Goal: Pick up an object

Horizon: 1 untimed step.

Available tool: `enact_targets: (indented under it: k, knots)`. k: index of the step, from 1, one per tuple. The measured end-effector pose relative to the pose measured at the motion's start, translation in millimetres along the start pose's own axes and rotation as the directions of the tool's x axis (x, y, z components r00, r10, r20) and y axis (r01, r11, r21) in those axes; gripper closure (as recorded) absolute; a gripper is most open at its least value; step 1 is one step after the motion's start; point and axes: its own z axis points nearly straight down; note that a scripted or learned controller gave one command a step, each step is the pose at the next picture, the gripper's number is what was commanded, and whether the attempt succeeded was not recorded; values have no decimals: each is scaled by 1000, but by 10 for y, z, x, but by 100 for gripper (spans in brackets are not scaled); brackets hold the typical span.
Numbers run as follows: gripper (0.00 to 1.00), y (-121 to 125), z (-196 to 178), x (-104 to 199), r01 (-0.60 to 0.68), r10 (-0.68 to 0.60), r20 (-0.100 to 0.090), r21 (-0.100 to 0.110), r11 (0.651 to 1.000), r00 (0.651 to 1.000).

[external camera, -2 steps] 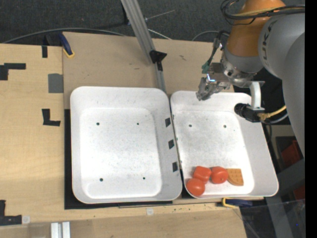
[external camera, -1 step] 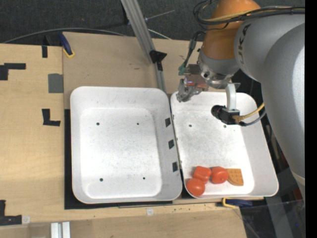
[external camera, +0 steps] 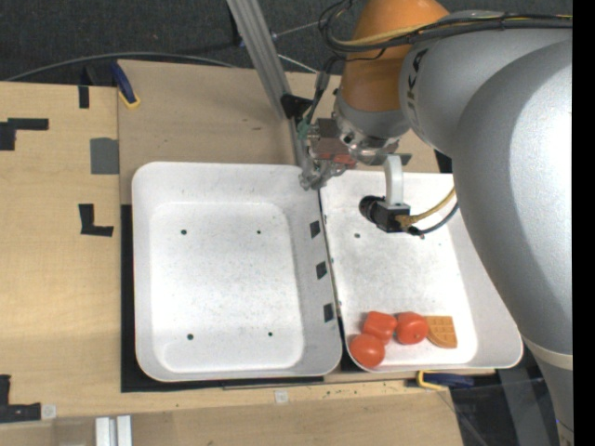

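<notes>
Positioned at the far end of the two bins, the end effector [external camera: 316,170] hangs over the ridge where their rims meet; whether it is open or closed I cannot tell, since the wrist blocks the view, and nothing can be seen held in it. The arm [external camera: 502,147] with its orange band [external camera: 386,45] reaches in from the right. The left bin [external camera: 153,193] has a bare floor. The right bin [external camera: 437,249] holds a small cluster in its near corner, well apart from the end effector: three red tomato-like pieces [external camera: 379,324] touching one another, and just beside them an orange waffle-textured piece [external camera: 442,332]. These look like small, light toy foods, probably hard plastic or rubber. The round red ones would likely be smooth and apt to roll or squirt out of a pinch, so a grasp across the widest middle seems safest. The flat waffle piece looks easier: pinch across its two opposite edges. Crowding against the rim may hamper approach.
</notes>
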Motion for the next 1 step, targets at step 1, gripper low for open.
enact_targets:
  k: [1]
  knots:
    - [100, -130, -52, 569, 1, -1, -1, 1, 1000, 1000]
